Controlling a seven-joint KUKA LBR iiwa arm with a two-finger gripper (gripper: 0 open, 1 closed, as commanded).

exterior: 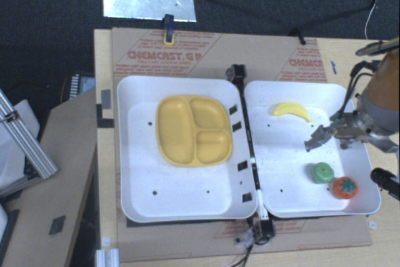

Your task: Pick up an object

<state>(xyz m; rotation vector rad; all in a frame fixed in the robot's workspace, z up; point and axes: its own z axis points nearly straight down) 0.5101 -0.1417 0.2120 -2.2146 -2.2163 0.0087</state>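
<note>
Bare white floor surrounds the claw (320, 137), its grip unclear, between banana (292, 110) and green piece (322, 172).

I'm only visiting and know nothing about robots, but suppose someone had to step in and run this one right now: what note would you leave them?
Gripper: hangs over the right bin, between the banana and the green object. Nothing is visible between its fingers; whether they are open or shut cannot be told from this view.
Things: yellow banana near the right bin's far side; green round object and red tomato-like object toward its near right corner, side by side. Yellow divided plate lies in the left bin.
Done: nothing lifted yet.
Left: close on one object and lift it.
</note>
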